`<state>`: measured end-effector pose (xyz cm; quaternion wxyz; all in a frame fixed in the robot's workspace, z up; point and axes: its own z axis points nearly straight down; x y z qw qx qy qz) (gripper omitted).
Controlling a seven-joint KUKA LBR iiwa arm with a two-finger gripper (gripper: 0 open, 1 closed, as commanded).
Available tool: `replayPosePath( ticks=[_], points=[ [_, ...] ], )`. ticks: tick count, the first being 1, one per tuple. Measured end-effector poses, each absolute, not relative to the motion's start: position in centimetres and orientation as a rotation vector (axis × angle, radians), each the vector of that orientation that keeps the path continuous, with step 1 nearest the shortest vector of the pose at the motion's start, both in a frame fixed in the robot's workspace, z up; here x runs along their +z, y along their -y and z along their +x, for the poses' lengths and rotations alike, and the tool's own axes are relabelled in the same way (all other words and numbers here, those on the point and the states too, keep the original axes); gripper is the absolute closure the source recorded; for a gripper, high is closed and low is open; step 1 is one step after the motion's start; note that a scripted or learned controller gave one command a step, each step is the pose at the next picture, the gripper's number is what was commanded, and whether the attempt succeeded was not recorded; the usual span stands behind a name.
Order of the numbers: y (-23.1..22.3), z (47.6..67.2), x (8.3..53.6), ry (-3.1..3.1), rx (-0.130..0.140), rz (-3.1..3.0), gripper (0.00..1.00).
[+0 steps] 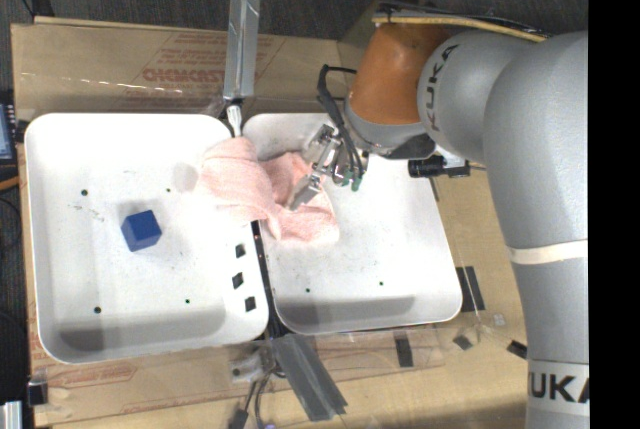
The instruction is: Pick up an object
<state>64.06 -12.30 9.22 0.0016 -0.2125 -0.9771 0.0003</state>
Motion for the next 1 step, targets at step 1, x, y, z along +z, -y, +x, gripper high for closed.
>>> replayPosePath(
  ticks=[1],
  points=[
    [12.31, 64.14, 10.29, 3.069, 0.002, -0.662, 1.0]
  ],
)
